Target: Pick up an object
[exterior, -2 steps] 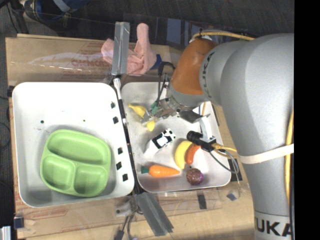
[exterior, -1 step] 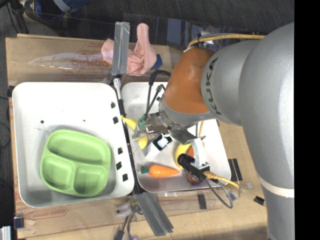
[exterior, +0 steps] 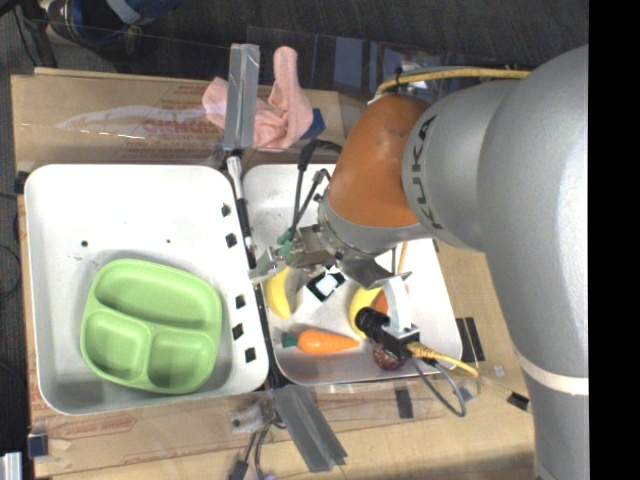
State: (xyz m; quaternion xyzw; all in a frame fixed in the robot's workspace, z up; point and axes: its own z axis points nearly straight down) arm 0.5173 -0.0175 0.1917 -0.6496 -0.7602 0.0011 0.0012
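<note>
Single fixed camera above bench (exterior: 90,108), looking down at slant. Moderately close: both white bins in frame, left bin (exterior: 60,208) whole, right bin (exterior: 440,318) partly behind arm (exterior: 470,178) entering from right.

Pale green plastic divided tray (exterior: 152,323) w/ three compartments lies in lower part of left shallow white bin (exterior: 60,208). Crumpled pink cloth (exterior: 272,108) sits on brown cardboard-covered desk (exterior: 110,118) behind the bins, next to a grey upright metal bar (exterior: 241,93) at the divide btwn them. Small blue scrap (exterior: 316,123) just beside cloth's right edge. Black tape strips (exterior: 470,338) on desk at right of right bin.
</note>
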